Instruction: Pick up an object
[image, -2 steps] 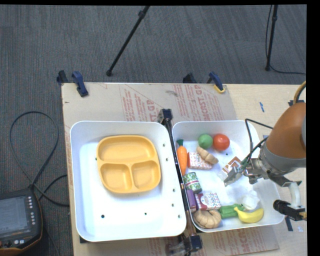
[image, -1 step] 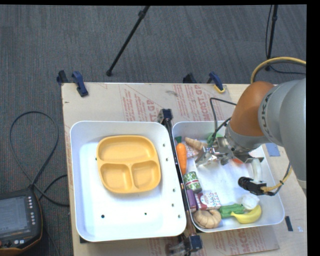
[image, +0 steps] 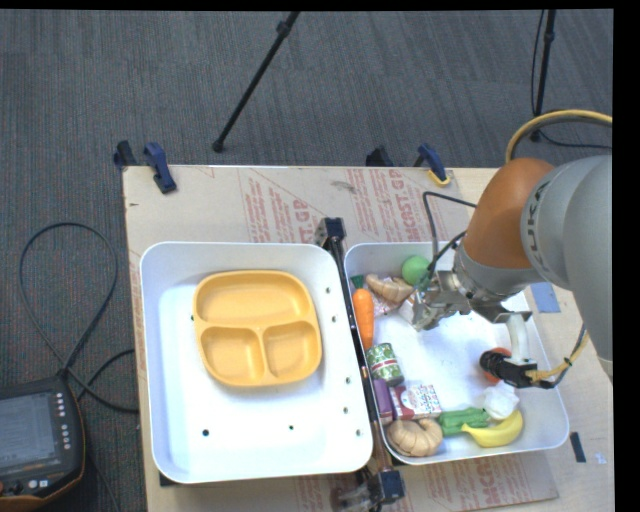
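The bench top (image: 290, 200) bears red printed lettering running across its bare far strip, seen upside down and too broken to read. Two white bins sit on it side by side: the left bin (image: 170, 400) holds a yellow divided tray (image: 258, 326) toward its far half, and the right bin (image: 545, 425) holds a scatter of toy food. Along the right bin's left wall lies a carrot (image: 363, 317), its long axis running from the far edge toward the near edge, green top at the far end and tip pointing nearer. Just nearer than it stands a small green-labelled can (image: 384, 363), tilted, and beside that a red and white carton (image: 417, 401) with printing too small to make out. In the near left corner rests a tan croissant-like pastry (image: 415, 436); a green pod (image: 462, 419) and a yellow banana (image: 497, 430) lie along the near edge, the banana's length running roughly parallel to that edge. A green ball (image: 415, 268) and a beige piece (image: 388, 289) sit near the far wall. The gripper (image: 432, 306) hangs over the bin's middle, just beside the beige piece; whether it is spread or closed I cannot tell, and nothing is visibly between its tips.
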